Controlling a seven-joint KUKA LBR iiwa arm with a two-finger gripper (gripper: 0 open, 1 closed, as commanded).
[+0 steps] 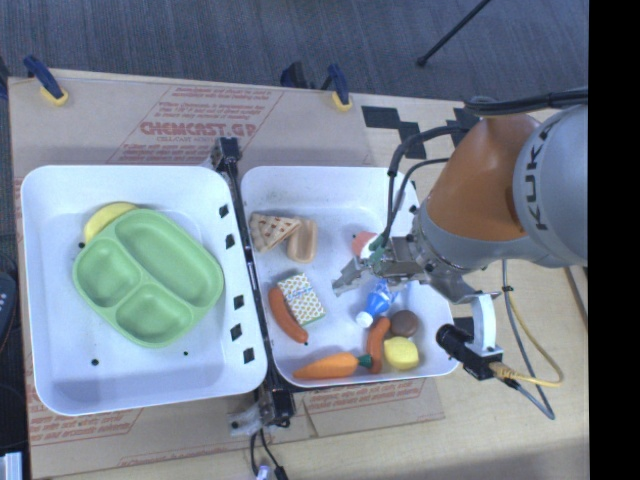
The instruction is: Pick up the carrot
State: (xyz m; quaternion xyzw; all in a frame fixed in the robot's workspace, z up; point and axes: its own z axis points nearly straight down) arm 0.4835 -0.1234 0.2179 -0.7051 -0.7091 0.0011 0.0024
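We are hovering our tool (pixel 352 273), grip state unclear, over the right bin (pixel 330 183); the carrot (pixel 327 367) is lying ungrasped.

carrot (pixel 326 367) against right bin (pixel 330 183) front wall, hot dog (pixel 286 315) left, yellow block (pixel 402 353) right, open above
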